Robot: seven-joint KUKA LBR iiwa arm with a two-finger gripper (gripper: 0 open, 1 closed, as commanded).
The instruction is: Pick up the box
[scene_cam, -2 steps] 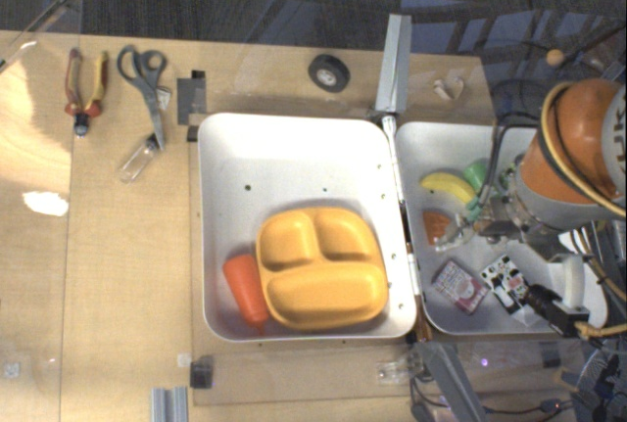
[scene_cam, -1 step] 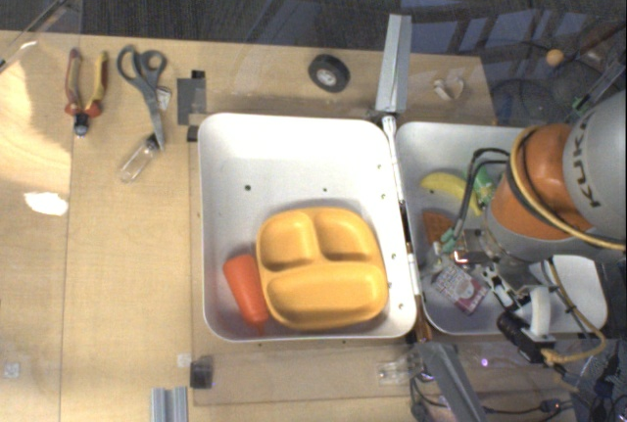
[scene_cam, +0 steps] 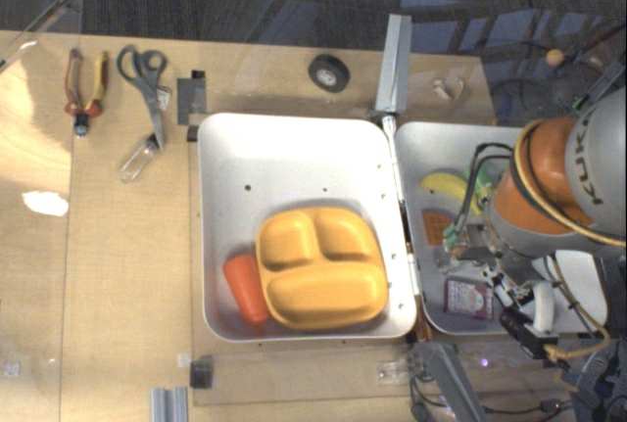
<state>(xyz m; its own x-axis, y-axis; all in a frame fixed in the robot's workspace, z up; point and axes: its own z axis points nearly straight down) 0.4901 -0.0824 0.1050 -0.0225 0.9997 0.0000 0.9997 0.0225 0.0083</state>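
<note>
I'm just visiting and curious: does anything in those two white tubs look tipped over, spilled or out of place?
Nothing looks spilled or broken. In the left tub, the yellow divided tray sits slightly askew, partly over an orange carrot-like piece. In the right tub, a small box and a banana lie loose beside the arm.

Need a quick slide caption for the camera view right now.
KUKA arm hangs over the right bin, above a small purple box; yellow tray and carrot fill the left bin.
</note>
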